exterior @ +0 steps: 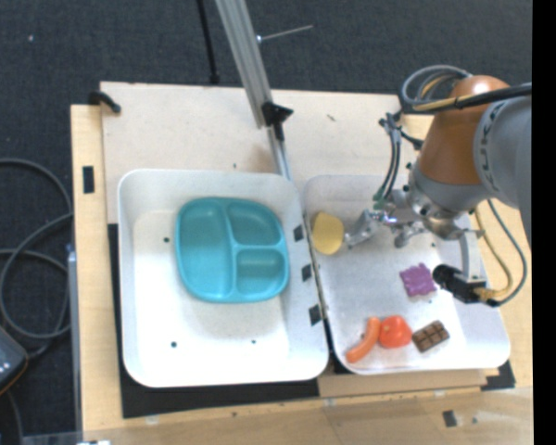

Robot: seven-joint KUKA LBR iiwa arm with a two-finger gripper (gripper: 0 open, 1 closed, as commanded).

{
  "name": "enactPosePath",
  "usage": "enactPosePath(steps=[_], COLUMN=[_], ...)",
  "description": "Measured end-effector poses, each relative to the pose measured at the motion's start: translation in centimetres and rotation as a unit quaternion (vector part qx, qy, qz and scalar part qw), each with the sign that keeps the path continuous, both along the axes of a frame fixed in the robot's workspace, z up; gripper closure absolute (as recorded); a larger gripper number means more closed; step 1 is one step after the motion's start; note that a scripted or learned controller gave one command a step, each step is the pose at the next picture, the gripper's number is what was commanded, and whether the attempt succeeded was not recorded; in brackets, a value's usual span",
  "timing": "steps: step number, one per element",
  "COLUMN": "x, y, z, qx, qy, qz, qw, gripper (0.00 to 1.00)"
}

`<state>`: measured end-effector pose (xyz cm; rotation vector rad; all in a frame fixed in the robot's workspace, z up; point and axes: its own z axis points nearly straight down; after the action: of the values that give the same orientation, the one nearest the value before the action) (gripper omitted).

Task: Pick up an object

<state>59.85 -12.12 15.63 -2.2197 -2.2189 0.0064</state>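
My gripper (pixel 382 232) hangs over the upper part of the right bin (pixel 463 355), its two fingers spread apart and open with nothing between them. A yellow rounded object (pixel 327 233) lies just left of the left finger (pixel 356 235), against the bin's left wall. A purple block (pixel 417 279) sits below and right of the gripper. Near the bin's front edge lie an orange toy (pixel 380 335) and a brown chocolate-like bar (pixel 430 336).
The left bin (pixel 148 341) holds a teal divided plate (pixel 232 249). A slanted metal pole (pixel 250 54) rises behind the bins. Cables and a black connector (pixel 454 283) hang off the arm at the right bin's right side.
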Motion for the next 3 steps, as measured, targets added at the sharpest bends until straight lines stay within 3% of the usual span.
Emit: enactPosePath(steps=[1,2,3], x=[-0.1,0.1,0.4], y=[-0.1,-0.3,0.2], z=[-5.3,-3.8,0.7], qx=[-0.0002,-0.0004,-0.0003], qy=[0.0,-0.005,-0.005], qz=[0.0,-0.003,0.001], qw=[1.0,1.0,1.0], gripper=[0.0,1.0,1.0])
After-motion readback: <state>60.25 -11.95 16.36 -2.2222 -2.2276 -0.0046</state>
